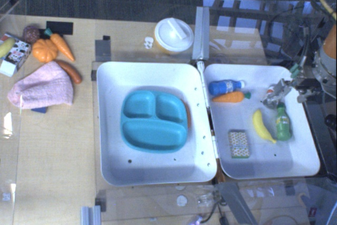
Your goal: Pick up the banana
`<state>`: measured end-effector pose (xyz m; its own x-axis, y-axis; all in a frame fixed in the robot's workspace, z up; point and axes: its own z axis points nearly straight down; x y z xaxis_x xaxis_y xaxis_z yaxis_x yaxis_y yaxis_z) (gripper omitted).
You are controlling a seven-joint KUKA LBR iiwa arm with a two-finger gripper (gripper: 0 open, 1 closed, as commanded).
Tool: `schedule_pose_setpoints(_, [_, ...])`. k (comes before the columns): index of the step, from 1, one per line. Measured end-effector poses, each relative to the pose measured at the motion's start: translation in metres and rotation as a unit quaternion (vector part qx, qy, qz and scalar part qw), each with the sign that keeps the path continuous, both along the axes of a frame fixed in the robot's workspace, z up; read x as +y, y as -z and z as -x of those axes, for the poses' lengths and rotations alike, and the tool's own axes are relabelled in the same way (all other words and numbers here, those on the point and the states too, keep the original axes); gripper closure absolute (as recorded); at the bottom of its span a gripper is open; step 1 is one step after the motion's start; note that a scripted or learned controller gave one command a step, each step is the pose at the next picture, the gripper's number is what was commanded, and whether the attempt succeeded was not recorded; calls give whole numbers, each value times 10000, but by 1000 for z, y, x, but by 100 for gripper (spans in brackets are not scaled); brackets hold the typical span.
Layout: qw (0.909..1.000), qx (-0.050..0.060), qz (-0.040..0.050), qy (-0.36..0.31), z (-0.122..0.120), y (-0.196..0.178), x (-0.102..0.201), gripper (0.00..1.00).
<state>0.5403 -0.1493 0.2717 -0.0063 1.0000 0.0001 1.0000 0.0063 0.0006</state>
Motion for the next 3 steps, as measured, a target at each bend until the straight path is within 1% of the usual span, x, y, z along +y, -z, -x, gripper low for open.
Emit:
schedule_pose_setpoints(1, [9992,5,-1,391,-44,168,1,0])
schedule_pose_setpoints(2, [9950,-57,-21,1000,-23,182,-11,0])
schedule_pose_setpoints(3, [9949,-86,6,1001,-24,171,-13,100])
